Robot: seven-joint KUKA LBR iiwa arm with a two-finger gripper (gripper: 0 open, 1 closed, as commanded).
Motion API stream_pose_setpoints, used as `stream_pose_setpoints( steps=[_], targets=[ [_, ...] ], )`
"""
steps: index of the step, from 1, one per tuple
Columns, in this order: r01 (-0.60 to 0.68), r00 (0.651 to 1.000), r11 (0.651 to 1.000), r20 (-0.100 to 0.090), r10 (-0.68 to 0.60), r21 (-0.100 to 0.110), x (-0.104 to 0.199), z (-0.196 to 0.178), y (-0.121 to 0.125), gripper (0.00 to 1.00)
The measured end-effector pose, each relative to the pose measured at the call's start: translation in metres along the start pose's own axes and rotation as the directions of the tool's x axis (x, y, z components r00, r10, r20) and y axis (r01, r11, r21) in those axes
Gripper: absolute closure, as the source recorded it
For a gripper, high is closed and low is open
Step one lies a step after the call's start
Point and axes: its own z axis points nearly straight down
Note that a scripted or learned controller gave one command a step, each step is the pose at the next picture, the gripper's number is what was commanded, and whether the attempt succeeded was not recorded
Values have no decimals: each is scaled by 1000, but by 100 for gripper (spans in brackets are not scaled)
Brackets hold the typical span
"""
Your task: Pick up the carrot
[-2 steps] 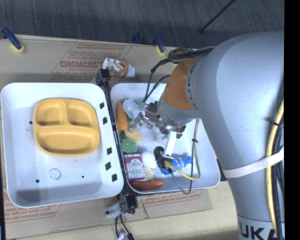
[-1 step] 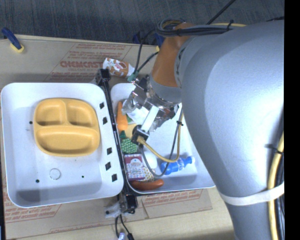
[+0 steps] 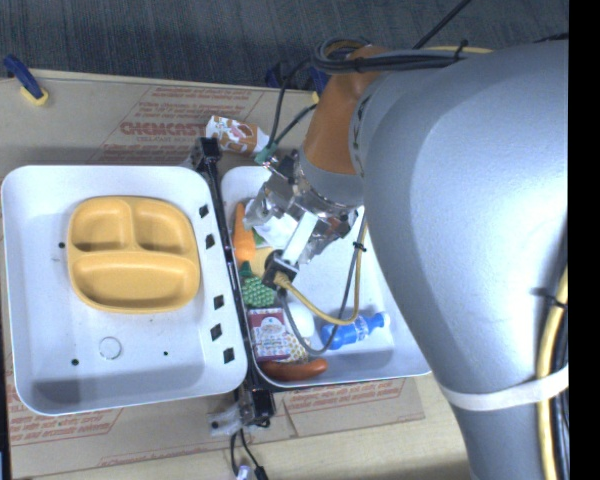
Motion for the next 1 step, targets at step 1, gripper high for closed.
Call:
stream_pose_setpoints(
  steps=[1],
  targets=[
    [0, 1000, 1000, 0, 0, 0, 0, 0, 0, 0]
  ],
)
